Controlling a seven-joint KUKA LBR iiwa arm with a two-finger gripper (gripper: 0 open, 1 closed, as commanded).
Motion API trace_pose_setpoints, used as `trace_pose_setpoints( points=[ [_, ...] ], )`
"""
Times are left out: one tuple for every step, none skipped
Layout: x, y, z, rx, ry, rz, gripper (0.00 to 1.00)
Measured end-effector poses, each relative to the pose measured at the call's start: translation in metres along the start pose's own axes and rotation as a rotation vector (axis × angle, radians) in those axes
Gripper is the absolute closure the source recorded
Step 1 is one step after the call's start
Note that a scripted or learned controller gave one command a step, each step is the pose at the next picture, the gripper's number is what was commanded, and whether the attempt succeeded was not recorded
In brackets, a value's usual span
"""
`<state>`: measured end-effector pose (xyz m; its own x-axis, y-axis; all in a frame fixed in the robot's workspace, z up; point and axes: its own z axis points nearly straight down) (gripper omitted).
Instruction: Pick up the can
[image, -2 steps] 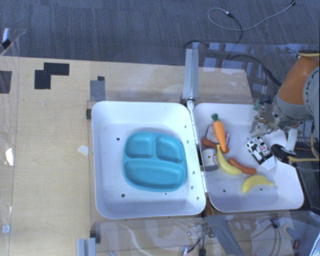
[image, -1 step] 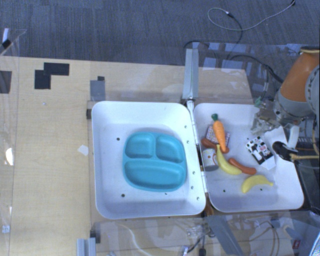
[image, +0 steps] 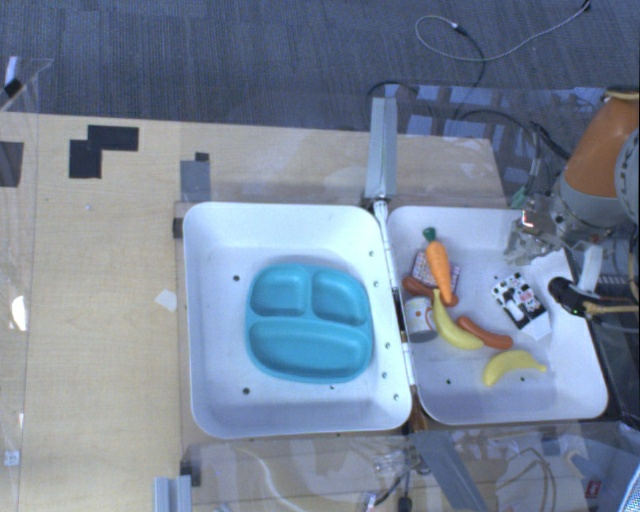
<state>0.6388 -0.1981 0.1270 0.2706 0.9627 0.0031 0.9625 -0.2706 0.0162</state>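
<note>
Desk of pale wood carries two white bins side by side. Left bin holds a blue sectioned tray at its centre. Right bin holds the clutter you want to check. The can lies against that bin's left wall, close to the divider, grey with a label too small to read. An orange carrot with a green top sits just above it, over a small printed packet whose writing you cannot make out. One yellow banana touches the can's right side; a red sausage-like piece lies beside it, and a second banana sits nearer the bin's front edge. A black-and-white printed box rests toward the right wall; its print is illegible. The hand hangs over the bin's back right corner, well apart from the can. You cannot tell how it is set.
</note>
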Motion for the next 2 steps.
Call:
trace_pose_setpoints(
  points=[
    [0.058, 0.018, -0.090, 0.007, -0.002, -0.036, 1.00],
    [0.042, -0.060, -0.058, 0.012, -0.002, -0.062, 1.00]
  ],
)
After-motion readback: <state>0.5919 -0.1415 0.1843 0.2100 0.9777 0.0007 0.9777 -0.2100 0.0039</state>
